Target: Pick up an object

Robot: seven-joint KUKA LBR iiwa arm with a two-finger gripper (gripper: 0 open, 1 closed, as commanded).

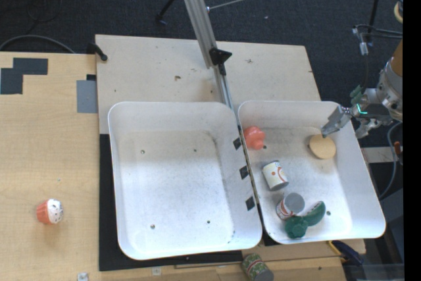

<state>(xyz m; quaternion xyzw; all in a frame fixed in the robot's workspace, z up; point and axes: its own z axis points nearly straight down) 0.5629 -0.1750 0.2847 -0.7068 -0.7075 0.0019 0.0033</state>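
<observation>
The right bin (368, 197) holds several objects: a tan round piece (322, 147), an orange-red lump (254, 137) by the divider, a white can (275, 175), a second can with a grey top (289, 204) and a green object (304, 220). My gripper (348, 123) hangs over the bin's upper right rim, just above and right of the tan piece. Its fingers stand apart, open, with nothing between them.
The left bin (131, 141) lies beside the right one. A slanted aluminium bar (197, 10) reaches down to the divider between the bins. A small red and white object (49, 211) lies on the wooden bench at far left. A dark green item (255, 266) sits below the bins.
</observation>
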